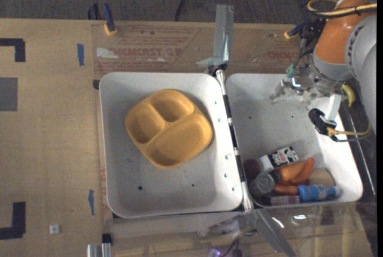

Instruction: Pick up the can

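Observation:
The can (262,183) stands at the near left of the right bin (263,112), its grey round top facing up, packed in among other items. My gripper (294,88) hangs over the far right part of that bin, well behind the can and apart from it. Above the gripper is the arm's orange band (336,40). Nothing is visibly held.
Around the can lie a small black-and-white carton (282,157), an orange carrot-like piece (296,171), a blue bottle (315,193), a dark red item (251,165) and a beige item (324,177). The left bin (119,184) holds a yellow divided plate (169,127).

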{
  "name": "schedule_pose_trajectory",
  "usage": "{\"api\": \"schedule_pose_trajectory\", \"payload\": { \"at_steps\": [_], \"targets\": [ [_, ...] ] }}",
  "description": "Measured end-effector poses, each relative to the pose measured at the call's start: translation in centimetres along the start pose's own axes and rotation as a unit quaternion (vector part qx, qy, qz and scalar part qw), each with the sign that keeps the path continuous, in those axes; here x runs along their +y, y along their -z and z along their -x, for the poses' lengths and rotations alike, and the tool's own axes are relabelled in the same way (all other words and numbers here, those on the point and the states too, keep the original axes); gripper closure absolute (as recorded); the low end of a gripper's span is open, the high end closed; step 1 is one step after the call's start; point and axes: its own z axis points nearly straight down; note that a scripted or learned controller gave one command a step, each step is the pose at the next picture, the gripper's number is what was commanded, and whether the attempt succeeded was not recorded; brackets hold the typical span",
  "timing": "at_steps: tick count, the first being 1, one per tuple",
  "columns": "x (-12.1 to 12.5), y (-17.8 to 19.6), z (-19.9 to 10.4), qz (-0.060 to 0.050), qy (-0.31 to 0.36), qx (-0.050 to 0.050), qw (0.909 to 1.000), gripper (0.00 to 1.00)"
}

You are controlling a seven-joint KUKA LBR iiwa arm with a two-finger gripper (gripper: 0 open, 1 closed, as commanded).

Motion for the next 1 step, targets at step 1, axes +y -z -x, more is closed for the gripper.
{"api": "schedule_pose_trajectory", "payload": {
  "at_steps": [1],
  "targets": [
    [0.75,0.19,1.27,-0.003,0.006,0.013,0.9999,0.0]
  ]
}}
